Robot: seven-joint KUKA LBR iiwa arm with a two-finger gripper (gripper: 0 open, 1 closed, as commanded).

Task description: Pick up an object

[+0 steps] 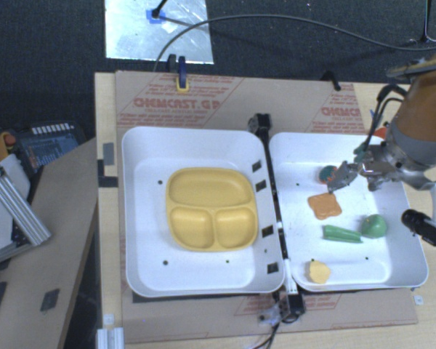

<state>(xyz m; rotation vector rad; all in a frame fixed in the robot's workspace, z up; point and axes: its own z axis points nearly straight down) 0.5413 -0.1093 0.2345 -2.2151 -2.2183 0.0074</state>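
The right bin (291, 158) holds several small objects. An orange flat piece (324, 206) lies near its middle, with a long green piece (341, 233) and a round green piece (374, 226) in front of it. A small yellow piece (319, 271) sits by the front wall. A teal object (326, 173) lies toward the back. My gripper (341, 176) hangs just right of the teal object and above the orange piece; the grey arm with its orange band (425, 107) comes in from the right. Nothing can be made out in its grasp.
The left bin (142, 158) holds a yellow divided plate (211, 208). A black divider with clips (269, 195) runs between the bins. Cables cross the back of the bench, and a black fitting (421, 226) sticks in at the right bin's right wall.
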